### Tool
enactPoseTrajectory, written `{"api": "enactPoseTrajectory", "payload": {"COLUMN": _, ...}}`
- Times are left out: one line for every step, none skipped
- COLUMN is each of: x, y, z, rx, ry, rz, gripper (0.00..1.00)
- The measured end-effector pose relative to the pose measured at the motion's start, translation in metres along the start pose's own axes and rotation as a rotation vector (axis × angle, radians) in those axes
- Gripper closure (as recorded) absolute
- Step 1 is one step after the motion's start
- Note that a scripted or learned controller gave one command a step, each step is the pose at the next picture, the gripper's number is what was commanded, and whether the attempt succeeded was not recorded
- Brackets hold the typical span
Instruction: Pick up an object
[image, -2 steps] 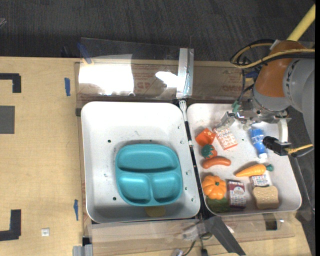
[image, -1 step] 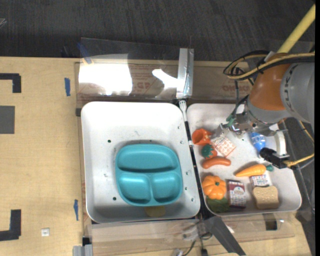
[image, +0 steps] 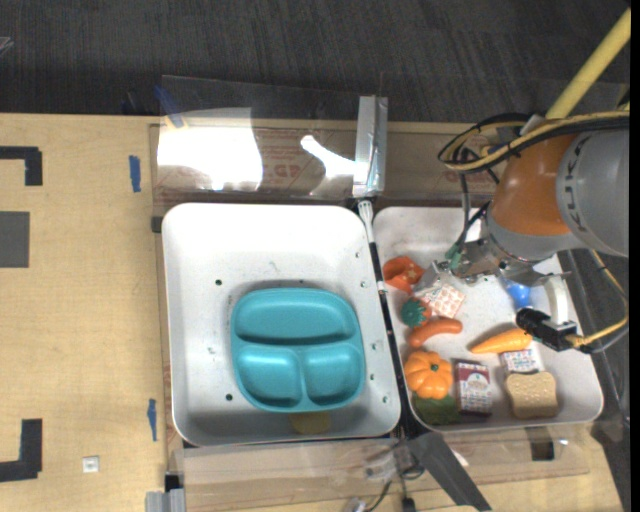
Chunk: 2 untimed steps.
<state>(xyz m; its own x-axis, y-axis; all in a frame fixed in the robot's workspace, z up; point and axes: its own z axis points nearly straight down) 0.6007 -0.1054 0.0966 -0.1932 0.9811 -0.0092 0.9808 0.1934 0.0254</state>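
Camera view, from my remote station: two shallow white plastic bins sit side by side on the bench. The left bin (image: 190, 250) carries a teal three-compartment plastic tray (image: 296, 346), lying slightly toward the bin's near edge. The right bin (image: 588, 400) carries the small play-food items: a red-orange toy pepper (image: 402, 271) near its left wall, a red-and-white checked packet (image: 443, 299) just right of it, a small teal piece (image: 413, 312) and an orange toy chili (image: 436, 329) below, an orange toy pumpkin (image: 430, 372) at the near-left corner, a dark red box (image: 472, 386) beside it, a tan toy bread slice (image: 531, 393) toward the near-right corner, an orange toy carrot (image: 502, 341) above the bread, and a small blue piece (image: 517, 294) near the right wall. The grey arm's two-finger gripper (image: 462, 262) hangs over the right bin's far half, just above the checked packet; I cannot tell how it is set.
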Motion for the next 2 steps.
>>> {"api": "enactPoseTrajectory", "payload": {"x": -0.0003, "y": 0.0022, "z": -0.0121, "rx": -0.005, "ry": -0.001, "rz": 0.0, "gripper": 1.0}}
{"api": "enactPoseTrajectory", "payload": {"x": 0.0001, "y": 0.0014, "z": -0.0107, "rx": -0.002, "ry": 0.0, "rz": -0.001, "gripper": 0.0}}
